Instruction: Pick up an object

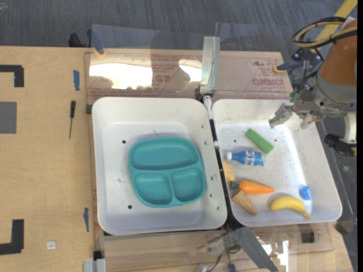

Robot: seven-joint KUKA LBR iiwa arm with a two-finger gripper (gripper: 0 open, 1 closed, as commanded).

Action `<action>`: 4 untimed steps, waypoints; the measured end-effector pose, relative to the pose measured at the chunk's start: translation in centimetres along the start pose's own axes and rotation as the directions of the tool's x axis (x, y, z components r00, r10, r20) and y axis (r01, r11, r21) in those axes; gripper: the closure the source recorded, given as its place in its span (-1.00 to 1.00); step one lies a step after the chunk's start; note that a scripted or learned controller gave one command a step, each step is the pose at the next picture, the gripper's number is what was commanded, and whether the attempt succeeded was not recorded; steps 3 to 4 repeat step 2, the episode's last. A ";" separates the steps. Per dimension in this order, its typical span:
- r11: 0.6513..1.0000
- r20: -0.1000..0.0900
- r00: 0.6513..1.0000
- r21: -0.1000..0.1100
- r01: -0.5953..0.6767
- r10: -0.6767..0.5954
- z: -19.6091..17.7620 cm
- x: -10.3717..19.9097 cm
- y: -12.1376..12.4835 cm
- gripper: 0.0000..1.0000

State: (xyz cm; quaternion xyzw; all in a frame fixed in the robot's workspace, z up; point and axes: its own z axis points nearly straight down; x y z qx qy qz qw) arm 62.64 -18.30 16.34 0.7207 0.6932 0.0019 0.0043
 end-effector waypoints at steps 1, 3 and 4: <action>0.998 -0.002 0.998 0.003 -0.061 0.061 7.6 6.2 1.7 -1.00; 0.994 -0.004 0.994 -0.003 -0.105 0.105 -2.8 9.9 2.5 -1.00; 0.994 -0.004 0.994 -0.003 -0.105 0.105 -2.8 9.9 2.5 -1.00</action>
